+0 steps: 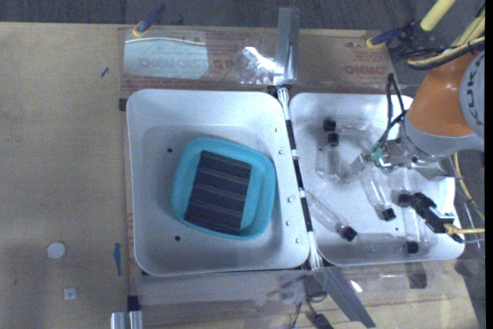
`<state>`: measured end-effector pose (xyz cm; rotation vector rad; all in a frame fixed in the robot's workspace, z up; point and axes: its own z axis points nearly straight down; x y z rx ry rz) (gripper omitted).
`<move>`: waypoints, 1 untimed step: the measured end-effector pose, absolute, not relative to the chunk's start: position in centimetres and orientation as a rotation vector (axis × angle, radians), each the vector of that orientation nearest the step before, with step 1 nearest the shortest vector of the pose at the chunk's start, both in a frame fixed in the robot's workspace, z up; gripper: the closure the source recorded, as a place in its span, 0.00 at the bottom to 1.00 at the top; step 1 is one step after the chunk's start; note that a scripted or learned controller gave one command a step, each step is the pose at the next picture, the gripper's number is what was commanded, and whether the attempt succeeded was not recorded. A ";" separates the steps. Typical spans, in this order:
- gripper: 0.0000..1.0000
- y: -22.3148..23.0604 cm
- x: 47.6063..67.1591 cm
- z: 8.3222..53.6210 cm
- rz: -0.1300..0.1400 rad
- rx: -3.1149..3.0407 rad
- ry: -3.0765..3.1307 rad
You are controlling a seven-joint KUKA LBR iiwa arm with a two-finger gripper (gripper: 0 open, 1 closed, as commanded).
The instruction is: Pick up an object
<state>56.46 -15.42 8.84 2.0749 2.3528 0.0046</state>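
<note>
The arm (443, 108) reaches over the right bin (308, 166), its gripper (383, 156) low among several clear vials with black caps. Whether the claw is released or clenched I cannot tell. One vial (333, 131) lies just left of the gripper, another (382, 204) just below it, a 3rd (339, 227) farther below-left. The blue tray (223, 185) sits well left of the gripper, in the other bin. A good pick likely means centring on 1 vial, crosswise to its length, clear of neighbours.

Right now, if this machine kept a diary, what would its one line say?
arm: over right bin | gripper: low among clear vials, grasp unclear | left bin: blue tray with dark insert | pick: unconfirmed
</note>
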 end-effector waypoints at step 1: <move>0.00 -10.4 54.6 8.9 0.009 2.102 2.327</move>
